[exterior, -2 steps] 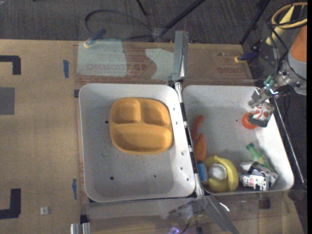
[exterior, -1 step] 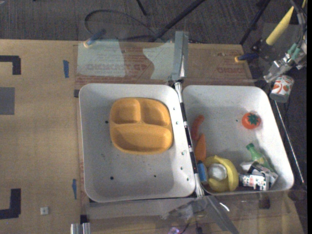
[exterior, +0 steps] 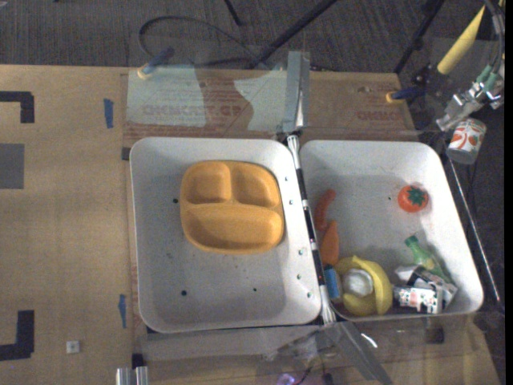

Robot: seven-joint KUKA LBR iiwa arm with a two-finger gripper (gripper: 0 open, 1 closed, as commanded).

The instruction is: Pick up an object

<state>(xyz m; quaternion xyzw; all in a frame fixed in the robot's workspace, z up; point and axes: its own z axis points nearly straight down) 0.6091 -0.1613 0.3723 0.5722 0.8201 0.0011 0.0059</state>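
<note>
My gripper is up at the far right, above the back right corner of the right bin. A small white can with red-orange print hangs between its fingertips, lifted off the bin, and the gripper is shut on it. In the right bin lie a red tomato, two orange carrot-like pieces, a yellow round toy, a green bottle and a small printed carton. An orange divided plate sits in the left bin.
A metal divider runs between the two bins. Clear plastic sheets lie behind the left bin and in front of both. Tripod legs and cables cross the dark floor at the back. Brown bench with black and blue tape marks extends left.
</note>
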